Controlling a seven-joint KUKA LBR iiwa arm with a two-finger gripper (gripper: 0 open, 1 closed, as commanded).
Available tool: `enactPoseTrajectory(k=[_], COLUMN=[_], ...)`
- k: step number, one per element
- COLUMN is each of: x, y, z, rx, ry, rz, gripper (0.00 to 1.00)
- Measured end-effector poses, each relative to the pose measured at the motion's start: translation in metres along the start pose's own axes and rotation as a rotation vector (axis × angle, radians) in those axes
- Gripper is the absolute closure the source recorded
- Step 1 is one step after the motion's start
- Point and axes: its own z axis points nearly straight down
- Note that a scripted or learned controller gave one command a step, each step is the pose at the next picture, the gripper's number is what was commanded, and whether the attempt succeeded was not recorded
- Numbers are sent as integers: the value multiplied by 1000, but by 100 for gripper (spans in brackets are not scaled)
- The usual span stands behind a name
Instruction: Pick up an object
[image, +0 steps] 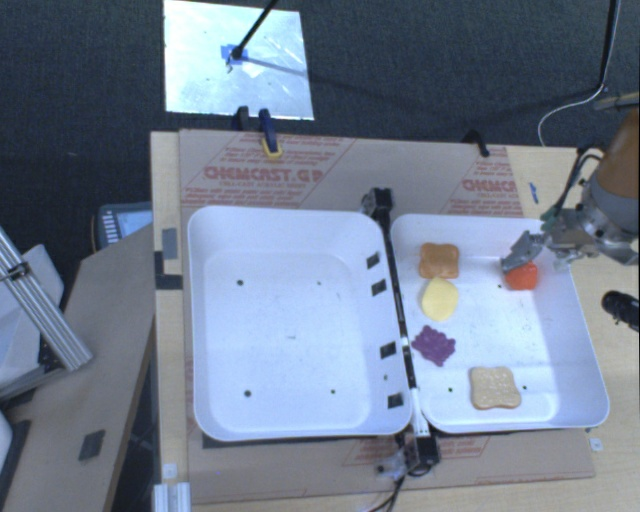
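Observation:
The right bin (570, 340) holds several small toy foods. A red-orange round piece (522, 277) lies near its far right side. My gripper (522, 254) is directly over that red piece, at its upper edge, and touches or nearly touches it. Further left are a brown toast-like piece (439, 260), a pale yellow piece (439, 298) just below it, and a purple grape cluster (434, 344). A tan bread slice (494, 387) lies near the front of the bin.
The left bin (205, 300) stands beside the right one, with a black clipped divider (392, 300) between them. Both rest on a cardboard sheet (300, 170). The arm's wrist (610, 205) overhangs the right bin's far right rim.

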Motion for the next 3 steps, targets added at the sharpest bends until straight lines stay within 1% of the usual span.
enactPoseTrajectory(k=[1,2,3], x=[43,40,153], y=[53,50,13], z=[-173,-173,-255], rx=[-22,-7,-10], ry=[-4,-3,4], rz=[-8,-7,-14], gripper=[0,100,100])
